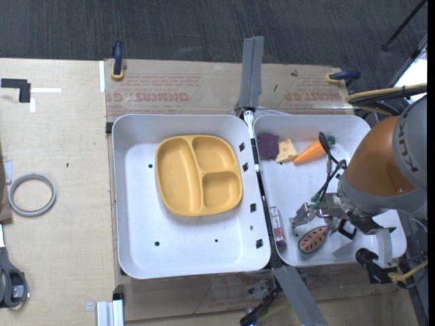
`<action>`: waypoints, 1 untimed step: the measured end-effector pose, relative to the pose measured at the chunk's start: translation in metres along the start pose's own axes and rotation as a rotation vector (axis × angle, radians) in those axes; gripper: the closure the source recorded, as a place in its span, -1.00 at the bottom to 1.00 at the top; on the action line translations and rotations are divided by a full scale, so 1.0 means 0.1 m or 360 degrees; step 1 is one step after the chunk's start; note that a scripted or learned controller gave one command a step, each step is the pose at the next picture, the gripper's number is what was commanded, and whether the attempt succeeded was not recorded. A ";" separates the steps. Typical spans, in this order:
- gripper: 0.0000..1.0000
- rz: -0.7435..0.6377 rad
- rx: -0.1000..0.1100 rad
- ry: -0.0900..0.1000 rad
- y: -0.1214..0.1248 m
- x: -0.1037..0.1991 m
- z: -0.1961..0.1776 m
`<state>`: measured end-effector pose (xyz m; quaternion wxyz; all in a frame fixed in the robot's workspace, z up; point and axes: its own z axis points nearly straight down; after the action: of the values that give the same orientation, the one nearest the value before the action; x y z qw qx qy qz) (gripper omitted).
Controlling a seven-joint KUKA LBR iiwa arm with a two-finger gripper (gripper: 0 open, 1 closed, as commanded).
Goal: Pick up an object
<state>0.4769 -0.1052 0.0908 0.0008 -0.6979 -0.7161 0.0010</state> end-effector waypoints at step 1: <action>-1.00 -0.0059 -0.0001 -0.0002 0.67 -0.01 -0.01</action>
<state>0.5443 -0.1041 0.0913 0.0003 -0.6846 -0.7289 0.0012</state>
